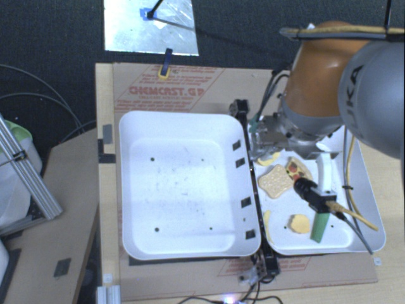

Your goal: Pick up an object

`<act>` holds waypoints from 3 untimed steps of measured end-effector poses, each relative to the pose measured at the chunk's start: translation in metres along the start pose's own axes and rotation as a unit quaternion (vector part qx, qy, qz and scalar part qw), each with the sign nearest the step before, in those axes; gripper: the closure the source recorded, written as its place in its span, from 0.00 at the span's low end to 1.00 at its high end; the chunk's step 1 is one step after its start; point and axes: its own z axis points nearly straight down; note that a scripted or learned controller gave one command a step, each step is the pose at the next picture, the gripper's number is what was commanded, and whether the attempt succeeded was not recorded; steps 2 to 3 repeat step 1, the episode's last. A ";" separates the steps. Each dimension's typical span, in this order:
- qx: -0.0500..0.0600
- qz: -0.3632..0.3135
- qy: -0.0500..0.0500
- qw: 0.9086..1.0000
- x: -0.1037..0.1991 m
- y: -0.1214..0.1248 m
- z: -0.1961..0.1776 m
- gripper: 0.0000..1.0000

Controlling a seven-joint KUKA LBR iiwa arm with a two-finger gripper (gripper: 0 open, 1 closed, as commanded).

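Observation:
The right bin holds several small things. A tan square cracker lies near its left wall, with a toy pizza slice just right of it. A yellow chunk and a green block lie near the front. A white bar lies further right, and a pale yellow piece sits at the back left. My gripper hangs low over the back left corner of this bin, just above the pale yellow piece, largely covered by the grey and orange wrist.
The left bin stands beside the right one, joined along a wall with black clips. Both rest on a cardboard sheet. A shiny metal plate lies behind, and an aluminium frame stands at the left.

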 end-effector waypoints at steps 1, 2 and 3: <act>0.002 0.003 -0.001 1.000 -0.036 -0.044 -0.110 1.00; 0.002 0.003 -0.001 1.000 -0.036 -0.044 -0.110 1.00; 0.002 0.003 -0.001 1.000 -0.036 -0.044 -0.110 1.00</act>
